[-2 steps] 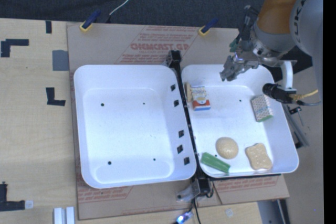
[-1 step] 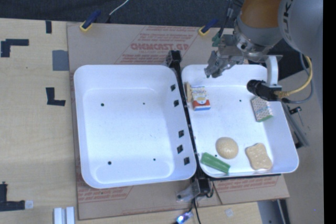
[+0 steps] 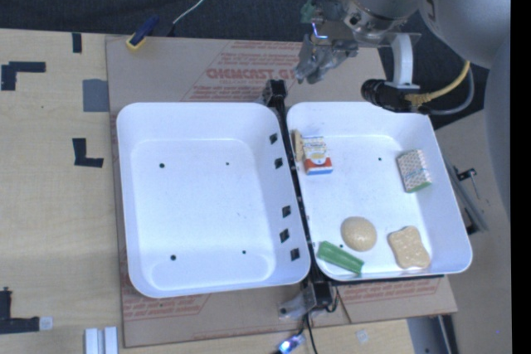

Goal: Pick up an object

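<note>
While the gripper hangs above the right bin's far rim, finger state cannot be told. Contents: small carton, round bun, green stick. Probably best: descend vertically, centred on the isolated carton.

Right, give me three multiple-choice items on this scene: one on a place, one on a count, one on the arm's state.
1. Where does the green block lie?
A. right bin, near edge
B. left bin
C. on the cardboard

2. How many things lie in the right bin?
A. three
B. five
C. seven

3. Where is the tool?
A. down in the left bin
B. above the bench, beyond the bins' far edge
C. resting on the round object

Key: 1 A, it sits by the near rim beside the round tan object; 2 B, five separate things show; 3 B, it hangs over the cardboard behind the bins.
</note>
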Controlling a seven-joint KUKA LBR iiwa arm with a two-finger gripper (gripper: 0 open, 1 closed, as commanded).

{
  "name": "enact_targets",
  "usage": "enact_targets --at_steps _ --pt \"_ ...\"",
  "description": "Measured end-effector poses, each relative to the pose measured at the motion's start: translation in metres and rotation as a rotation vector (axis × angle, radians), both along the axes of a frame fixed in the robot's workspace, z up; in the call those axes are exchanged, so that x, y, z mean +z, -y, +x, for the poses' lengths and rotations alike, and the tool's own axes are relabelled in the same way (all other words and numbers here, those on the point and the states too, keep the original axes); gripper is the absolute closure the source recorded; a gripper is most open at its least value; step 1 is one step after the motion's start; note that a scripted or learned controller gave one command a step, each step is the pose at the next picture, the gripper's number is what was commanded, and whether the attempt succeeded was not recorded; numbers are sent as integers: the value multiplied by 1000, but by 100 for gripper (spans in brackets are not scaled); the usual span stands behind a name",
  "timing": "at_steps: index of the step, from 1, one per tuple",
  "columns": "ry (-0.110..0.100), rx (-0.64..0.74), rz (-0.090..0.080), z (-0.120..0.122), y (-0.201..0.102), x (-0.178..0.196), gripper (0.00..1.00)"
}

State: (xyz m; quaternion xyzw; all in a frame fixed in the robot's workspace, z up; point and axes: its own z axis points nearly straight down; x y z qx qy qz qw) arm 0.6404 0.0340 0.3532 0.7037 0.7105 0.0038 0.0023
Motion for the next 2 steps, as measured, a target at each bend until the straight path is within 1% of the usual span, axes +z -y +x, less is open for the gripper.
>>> enact_targets --at_steps 1,2 --pt "-4 -1 1 0 -64 51 100" --pt "-9 -3 -1 -14 -118 50 100"
